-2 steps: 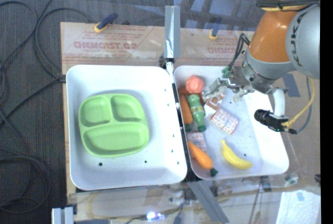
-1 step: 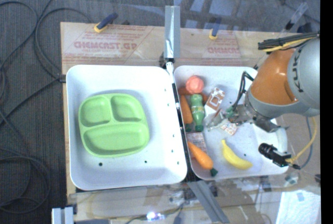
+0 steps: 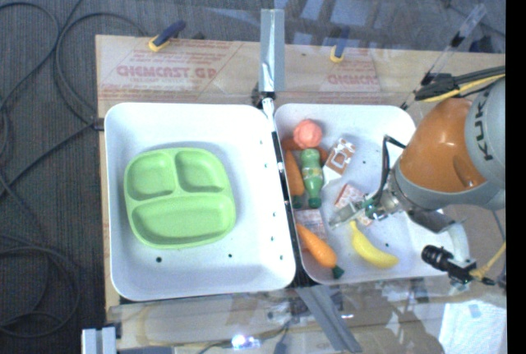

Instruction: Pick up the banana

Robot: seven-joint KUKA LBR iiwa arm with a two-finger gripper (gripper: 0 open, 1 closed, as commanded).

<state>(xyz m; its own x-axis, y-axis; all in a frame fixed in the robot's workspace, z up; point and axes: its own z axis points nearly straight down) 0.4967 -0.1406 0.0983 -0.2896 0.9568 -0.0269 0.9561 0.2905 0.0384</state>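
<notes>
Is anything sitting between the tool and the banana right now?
Nothing visible. The tool hangs in the right bin, just above the banana's upper end, with bare bin floor around the fruit. The nearest items, a small packet and a carrot, lie off to the banana's left.

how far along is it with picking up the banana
Early stage. Done: the arm has reached into the right bin, and the gripper sits just above the banana's upper end. In hand: nothing visibly; the banana lies on the bin floor beside the carrot. Left: close on the banana and lift it clear.
</notes>
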